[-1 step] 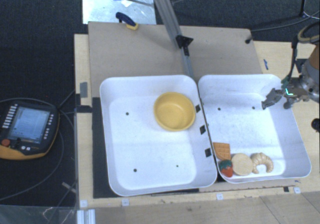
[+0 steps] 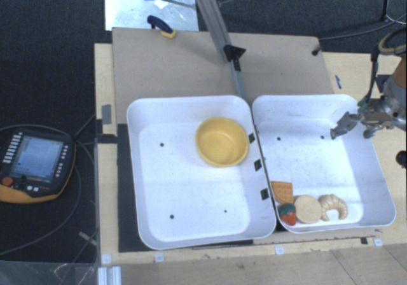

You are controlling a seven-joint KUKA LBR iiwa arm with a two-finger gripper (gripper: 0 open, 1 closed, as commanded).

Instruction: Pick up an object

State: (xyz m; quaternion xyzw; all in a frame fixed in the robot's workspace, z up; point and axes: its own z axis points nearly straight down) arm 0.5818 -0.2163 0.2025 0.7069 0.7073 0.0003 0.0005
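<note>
My gripper (image 2: 353, 132) hangs over the upper right part of the right bin (image 2: 305, 118), open, with nothing between its fingers. Along the near wall of that bin lie an orange square cracker (image 2: 282, 191), a small red and green piece (image 2: 288, 213), a round beige biscuit (image 2: 308, 208) and a croissant-shaped piece (image 2: 333, 206). These sit well below and to the left of the gripper. A yellow bowl (image 2: 221, 142) stands upright in the upper right part of the left bin (image 2: 152, 182).
A grey pole (image 2: 216, 16) slants across the brown board behind the bins, ending at a black clamp (image 2: 233, 53). A control pendant (image 2: 33, 163) lies on the dark floor at the far left. Cables run at the upper right.
</note>
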